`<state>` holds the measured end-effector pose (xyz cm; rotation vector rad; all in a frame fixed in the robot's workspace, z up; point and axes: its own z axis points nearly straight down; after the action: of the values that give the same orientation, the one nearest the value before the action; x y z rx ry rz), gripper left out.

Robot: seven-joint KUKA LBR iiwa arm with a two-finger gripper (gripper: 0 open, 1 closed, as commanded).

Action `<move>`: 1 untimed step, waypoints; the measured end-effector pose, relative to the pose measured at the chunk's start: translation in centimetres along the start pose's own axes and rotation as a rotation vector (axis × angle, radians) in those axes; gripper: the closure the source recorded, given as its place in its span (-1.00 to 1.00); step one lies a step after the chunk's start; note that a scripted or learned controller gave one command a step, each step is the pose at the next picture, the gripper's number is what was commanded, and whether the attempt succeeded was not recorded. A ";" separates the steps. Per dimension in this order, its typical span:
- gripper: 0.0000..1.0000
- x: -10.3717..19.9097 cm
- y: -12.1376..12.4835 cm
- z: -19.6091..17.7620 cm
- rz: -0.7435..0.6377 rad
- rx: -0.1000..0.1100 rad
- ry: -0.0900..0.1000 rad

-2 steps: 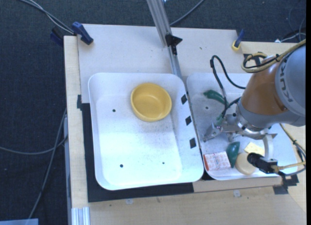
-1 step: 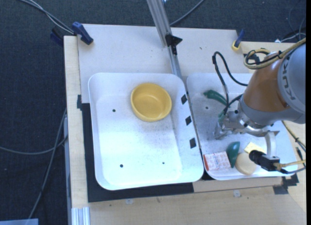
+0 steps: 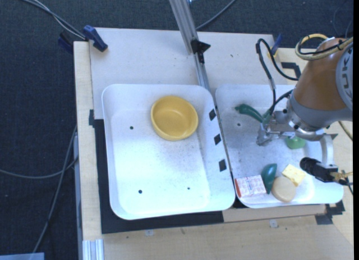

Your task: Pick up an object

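Hand (image 3: 263,136) seen low in right bin (image 3: 247,158), by its middle; whether parted or closed cannot be told. Nothing seen held. Dark green piece (image 3: 247,111) lies just beyond hand, up-left, long axis running left-right. Red-white packet (image 3: 251,186), teal piece (image 3: 269,170) and cream pieces (image 3: 287,183) grouped at near edge. Yellow bowl (image 3: 174,118) sits well apart in left bin (image 3: 162,197).
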<state>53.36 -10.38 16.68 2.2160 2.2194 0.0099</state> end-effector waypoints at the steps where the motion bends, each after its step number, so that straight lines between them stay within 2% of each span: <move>1: 1.00 -0.2 0.6 -6.7 0.001 -0.001 0.001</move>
<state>53.89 -10.54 23.39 2.2168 2.2187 0.0115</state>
